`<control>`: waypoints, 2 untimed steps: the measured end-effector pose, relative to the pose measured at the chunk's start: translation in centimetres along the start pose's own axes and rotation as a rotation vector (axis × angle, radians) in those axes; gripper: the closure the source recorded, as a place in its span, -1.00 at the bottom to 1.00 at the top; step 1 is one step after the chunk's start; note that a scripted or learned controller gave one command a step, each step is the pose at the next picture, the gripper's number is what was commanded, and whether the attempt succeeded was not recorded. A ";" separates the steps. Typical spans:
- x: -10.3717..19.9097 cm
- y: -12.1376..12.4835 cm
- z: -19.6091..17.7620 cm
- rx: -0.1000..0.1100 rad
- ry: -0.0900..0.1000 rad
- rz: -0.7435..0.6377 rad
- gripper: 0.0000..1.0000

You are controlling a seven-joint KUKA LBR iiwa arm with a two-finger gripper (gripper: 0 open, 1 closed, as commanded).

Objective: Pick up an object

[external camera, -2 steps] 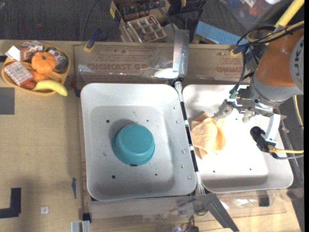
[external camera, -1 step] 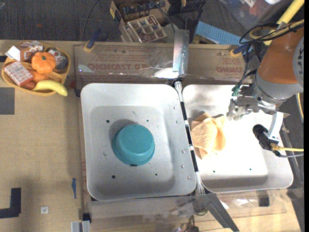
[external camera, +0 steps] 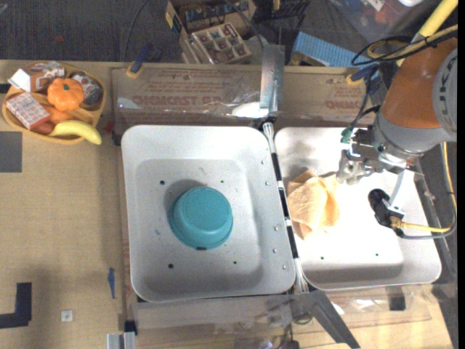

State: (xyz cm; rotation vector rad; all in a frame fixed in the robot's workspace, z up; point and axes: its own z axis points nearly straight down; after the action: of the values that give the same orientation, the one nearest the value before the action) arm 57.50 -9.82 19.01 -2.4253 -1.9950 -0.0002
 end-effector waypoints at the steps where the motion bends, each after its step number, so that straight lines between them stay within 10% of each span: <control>1: 0.0 0.0 0.0 0.000 0.000 0.001 -1.00; 2: -3.1 -0.4 9.3 -0.013 0.002 0.087 -1.00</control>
State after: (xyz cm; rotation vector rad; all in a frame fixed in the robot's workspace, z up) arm 56.50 -12.80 9.68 -2.5171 -1.8923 -0.0152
